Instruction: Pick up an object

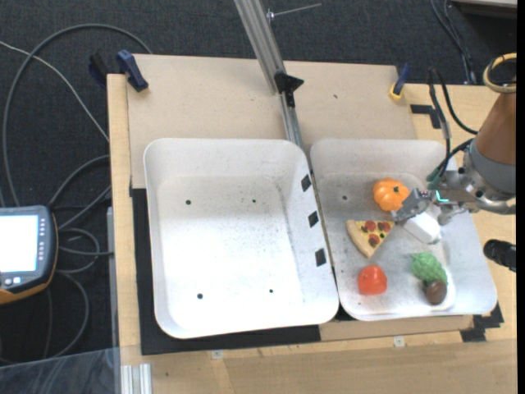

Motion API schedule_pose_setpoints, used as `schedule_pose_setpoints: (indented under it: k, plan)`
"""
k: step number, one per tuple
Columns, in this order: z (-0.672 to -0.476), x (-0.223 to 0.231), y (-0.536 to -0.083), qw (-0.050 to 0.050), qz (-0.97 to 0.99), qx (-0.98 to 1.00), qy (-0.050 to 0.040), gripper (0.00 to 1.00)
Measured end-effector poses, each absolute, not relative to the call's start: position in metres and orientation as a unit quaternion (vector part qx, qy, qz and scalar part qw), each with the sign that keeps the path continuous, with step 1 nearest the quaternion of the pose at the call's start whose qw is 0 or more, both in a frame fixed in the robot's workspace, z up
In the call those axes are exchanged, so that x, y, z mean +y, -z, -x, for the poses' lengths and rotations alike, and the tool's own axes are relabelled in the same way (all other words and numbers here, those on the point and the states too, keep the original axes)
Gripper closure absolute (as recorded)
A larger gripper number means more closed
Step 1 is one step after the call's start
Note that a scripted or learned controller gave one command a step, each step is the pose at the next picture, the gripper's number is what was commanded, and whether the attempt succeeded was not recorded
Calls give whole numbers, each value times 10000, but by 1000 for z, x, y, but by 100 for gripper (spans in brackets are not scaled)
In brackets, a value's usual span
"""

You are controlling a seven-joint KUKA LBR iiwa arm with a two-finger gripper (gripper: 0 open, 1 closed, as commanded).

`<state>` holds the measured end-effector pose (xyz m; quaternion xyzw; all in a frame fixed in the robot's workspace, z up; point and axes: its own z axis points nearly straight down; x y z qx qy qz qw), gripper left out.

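The right bin (344, 162) holds an orange pumpkin-like toy (390, 194), a pizza slice (368, 234), a red tomato-like toy (372, 281), a green leafy toy (426, 265) and a brown piece (435, 292) just below it. My gripper (420, 216) reaches in from the right, low over the bin's right half, just right of the pumpkin and the pizza slice. A pale whitish block (422, 229) lies right under its tip; whether it is a gripper part or an object is unclear.
The left bin (176, 175) sits beside the right one, with a slanted metal pole (258, 35) running down between them. Clamps (131, 68) mark the board's far corners. A pendant screen (20, 249) rests at the far left, with cables around it.
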<state>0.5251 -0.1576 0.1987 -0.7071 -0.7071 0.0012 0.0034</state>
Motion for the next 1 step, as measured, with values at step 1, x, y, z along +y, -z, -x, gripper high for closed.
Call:
schedule_pose_setpoints:
  k: [1]
  plan:
    - [-526,-158,-201,10,7069,-7073,2,0]
